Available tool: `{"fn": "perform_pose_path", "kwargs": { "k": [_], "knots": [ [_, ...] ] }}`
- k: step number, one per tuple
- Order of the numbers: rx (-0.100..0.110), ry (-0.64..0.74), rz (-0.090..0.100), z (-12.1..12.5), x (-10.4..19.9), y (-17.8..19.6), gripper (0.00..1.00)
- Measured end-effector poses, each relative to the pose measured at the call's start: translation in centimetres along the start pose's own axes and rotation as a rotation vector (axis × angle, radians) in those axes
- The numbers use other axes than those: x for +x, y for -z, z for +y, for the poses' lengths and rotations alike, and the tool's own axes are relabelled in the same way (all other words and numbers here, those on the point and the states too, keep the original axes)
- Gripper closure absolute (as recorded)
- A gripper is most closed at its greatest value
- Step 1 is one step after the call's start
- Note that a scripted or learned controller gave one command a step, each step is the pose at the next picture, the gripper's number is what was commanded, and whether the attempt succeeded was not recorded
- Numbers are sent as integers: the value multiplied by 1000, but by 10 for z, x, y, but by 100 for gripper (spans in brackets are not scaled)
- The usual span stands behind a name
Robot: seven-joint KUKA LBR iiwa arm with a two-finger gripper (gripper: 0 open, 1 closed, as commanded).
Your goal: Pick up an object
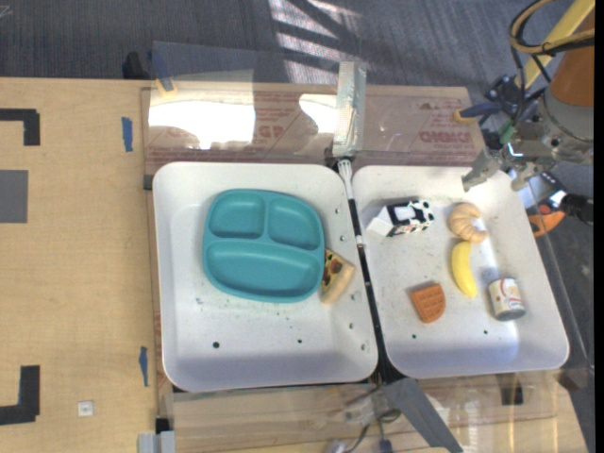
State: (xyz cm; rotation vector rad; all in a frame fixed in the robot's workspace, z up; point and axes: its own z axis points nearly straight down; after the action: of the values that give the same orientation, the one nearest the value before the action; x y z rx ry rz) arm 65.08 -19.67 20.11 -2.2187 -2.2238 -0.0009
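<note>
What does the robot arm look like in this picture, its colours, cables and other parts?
The arm is grey metal at its lower end, with an orange band above the wrist. Yellow and black cables loop around its upper part. Near the gripper there are small blue parts and grey metal brackets. The picture is too blurred to show any markings.

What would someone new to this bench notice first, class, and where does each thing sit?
The big teal divided plate fills most of the left bin. In the right bin a yellow banana lies below a tan pastry. The claw hangs over that bin's far right corner.
</note>
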Motion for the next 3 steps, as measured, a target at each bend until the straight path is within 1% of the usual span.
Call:
{"fn": "perform_pose_path", "kwargs": {
  "k": [1,2,3],
  "knots": [
    [-4,-597,-2,17,-26,67,0],
    [-12,-387,-3,17,-12,208,0],
    [-3,-771,-1,17,22,236,0]
  ]
}}
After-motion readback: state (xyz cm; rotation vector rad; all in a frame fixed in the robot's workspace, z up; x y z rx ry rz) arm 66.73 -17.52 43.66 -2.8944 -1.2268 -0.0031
